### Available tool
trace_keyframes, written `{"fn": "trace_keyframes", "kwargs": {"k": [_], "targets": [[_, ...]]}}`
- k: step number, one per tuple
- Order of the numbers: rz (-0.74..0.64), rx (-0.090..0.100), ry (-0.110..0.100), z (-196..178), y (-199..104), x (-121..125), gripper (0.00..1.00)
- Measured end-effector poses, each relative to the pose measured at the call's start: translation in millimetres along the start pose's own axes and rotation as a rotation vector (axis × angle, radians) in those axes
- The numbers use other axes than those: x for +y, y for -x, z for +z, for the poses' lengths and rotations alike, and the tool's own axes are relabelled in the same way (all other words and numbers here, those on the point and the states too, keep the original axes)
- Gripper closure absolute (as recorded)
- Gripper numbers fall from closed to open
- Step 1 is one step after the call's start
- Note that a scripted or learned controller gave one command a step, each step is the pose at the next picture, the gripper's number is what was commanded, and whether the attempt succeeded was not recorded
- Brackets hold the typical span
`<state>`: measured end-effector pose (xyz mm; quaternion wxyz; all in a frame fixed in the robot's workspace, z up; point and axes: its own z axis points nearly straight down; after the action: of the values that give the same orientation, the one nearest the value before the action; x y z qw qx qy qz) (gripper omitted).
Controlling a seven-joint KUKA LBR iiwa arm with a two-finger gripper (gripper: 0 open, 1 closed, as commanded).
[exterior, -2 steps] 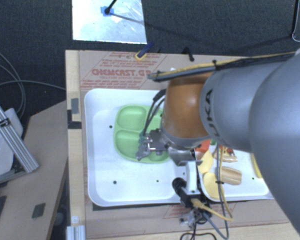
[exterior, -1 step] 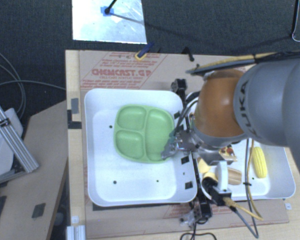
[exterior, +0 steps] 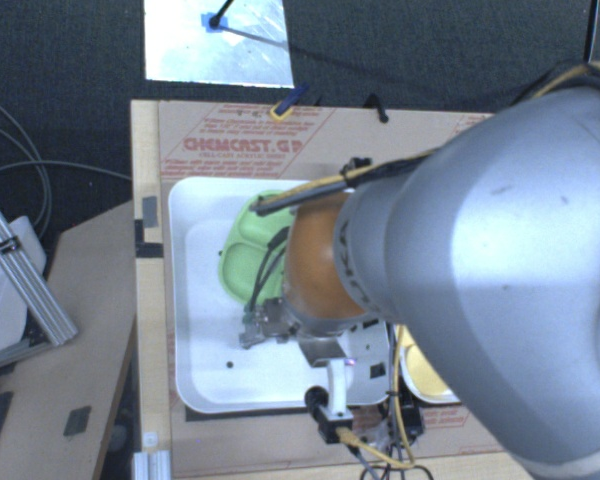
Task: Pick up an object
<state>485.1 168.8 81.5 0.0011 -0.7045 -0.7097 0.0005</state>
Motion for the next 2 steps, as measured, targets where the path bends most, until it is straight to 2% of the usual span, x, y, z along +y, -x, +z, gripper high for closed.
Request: {"fn": "trace_keyframes", "kwargs": {"k": [1, 2], "targets": [[0.006, 0.000, 0.000, -2, 11, 1, 0.00], [0.011, -0.002, 0.021, -111, 70, 94, 0.00]]}}
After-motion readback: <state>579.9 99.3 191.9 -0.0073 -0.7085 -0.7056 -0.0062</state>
